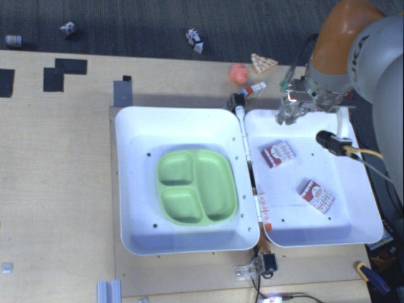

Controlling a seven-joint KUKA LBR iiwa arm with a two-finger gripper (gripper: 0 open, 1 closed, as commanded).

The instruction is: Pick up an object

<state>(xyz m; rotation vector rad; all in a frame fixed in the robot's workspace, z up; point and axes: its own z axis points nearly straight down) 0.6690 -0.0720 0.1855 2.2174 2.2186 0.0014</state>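
Robotics lab test bench. Light wood bench under a fixed overhead camera, dark carpet along 12 o'clock with stray toys scattered on it. Two white bins screwed side by side at centre. Industrial arm at 2 o'clock, cables trailing at 6 o'clock, black tape marks at 10 o'clock.
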